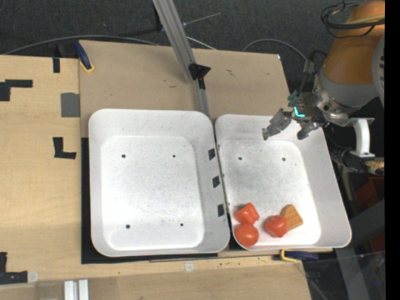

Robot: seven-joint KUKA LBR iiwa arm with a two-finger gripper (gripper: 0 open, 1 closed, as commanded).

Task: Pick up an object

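The gripper [289, 128] hangs over the right bin's [325, 167] far edge, jaws spread and holding nothing. The objects, three red pieces [247, 214] and a tan block [292, 215], cluster at its near edge, well apart from the gripper, so a reach remains.

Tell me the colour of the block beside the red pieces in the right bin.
Tan-orange block, seen in the camera view.

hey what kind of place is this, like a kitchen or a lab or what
Most likely a robotics lab bench set up for grasping trials. A wooden bench bears two white bins, a robot arm's gripper hovers over the right bin, and small red and orange toy-like objects lie there.
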